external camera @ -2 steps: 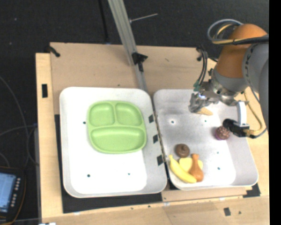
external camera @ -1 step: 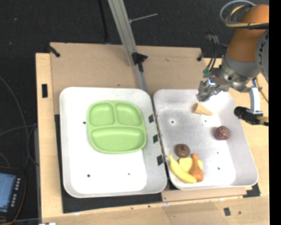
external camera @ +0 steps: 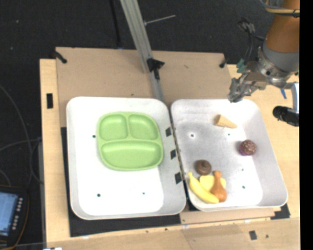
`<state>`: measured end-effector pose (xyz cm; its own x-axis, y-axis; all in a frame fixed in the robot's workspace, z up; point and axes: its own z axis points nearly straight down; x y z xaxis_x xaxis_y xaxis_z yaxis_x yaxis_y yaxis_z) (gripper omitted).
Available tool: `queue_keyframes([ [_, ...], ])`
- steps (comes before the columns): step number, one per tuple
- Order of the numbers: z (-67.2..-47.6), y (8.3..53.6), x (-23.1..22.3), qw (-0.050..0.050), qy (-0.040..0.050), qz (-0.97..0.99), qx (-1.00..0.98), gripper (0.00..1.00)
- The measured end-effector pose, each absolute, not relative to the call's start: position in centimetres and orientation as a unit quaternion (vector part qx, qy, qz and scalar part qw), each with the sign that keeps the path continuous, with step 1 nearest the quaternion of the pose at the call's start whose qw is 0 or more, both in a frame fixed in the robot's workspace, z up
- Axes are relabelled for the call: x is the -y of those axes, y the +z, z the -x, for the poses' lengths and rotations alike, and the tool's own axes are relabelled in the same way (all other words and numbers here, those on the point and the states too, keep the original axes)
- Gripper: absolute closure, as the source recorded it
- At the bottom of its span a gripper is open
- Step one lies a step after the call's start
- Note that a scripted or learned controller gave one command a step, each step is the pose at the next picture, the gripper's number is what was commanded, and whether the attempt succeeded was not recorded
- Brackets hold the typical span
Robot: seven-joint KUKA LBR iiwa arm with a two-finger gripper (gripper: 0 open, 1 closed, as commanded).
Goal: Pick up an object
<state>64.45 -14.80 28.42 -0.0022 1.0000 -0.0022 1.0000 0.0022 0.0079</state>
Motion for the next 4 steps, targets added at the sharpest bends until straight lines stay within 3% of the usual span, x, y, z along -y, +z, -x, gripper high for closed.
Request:
queue_keyframes([
  [4,-59.3,27.2,-4.1,-0.001,0.0004,-0.704,-0.71,1.0],
])
